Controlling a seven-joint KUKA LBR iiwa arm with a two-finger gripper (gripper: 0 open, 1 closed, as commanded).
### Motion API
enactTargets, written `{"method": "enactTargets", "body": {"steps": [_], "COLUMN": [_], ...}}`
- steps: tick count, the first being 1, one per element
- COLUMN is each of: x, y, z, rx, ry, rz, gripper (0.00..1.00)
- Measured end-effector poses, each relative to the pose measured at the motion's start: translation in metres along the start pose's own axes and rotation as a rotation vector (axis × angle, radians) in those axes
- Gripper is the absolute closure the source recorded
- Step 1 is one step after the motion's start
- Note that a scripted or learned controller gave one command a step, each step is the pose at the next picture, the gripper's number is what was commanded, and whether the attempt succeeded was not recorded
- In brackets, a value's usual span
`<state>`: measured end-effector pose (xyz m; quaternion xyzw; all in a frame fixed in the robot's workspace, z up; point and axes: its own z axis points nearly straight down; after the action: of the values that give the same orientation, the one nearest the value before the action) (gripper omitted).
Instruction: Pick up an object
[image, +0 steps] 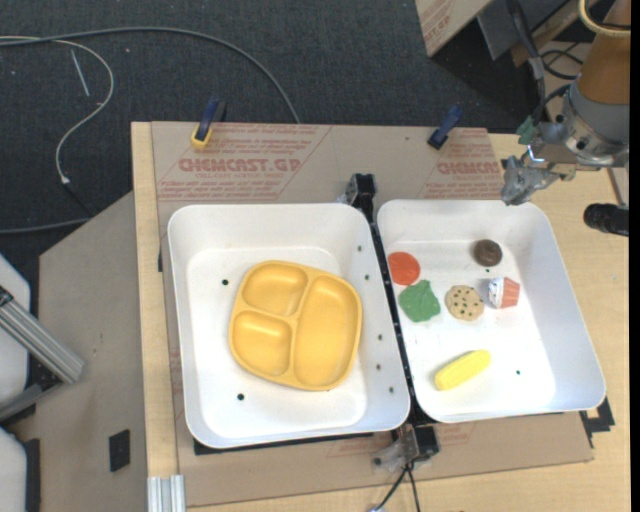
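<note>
Grey-metal pincer (517, 187) of mine hangs over the far rim of the right bin (570, 330), holding nothing; whether it is open I cannot tell. Nearest lies the brown round piece (487, 252), just inward and nearer the camera, with the yellow corn (462, 369) lying slantwise beyond on an uncrowded white floor.

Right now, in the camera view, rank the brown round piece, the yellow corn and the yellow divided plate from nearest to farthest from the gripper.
1. Brown round piece, right bin, top, just below the gripper.
2. Yellow corn, right bin, bottom.
3. Yellow divided plate, left bin.
</note>
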<state>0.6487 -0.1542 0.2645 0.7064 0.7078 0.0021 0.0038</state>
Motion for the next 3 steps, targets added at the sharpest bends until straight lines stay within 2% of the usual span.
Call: {"method": "enactTargets", "body": {"steps": [1,2,3], "x": [0.000,0.041,0.095], "y": [0.001,-0.016,-0.029], "z": [-0.020,-0.008,-0.011], "rx": [0.004,0.011,0.010], "ry": [0.002,0.005,0.006], "rz": [0.000,-0.002,-0.004], "gripper": [1.00,1.00,1.00]}}
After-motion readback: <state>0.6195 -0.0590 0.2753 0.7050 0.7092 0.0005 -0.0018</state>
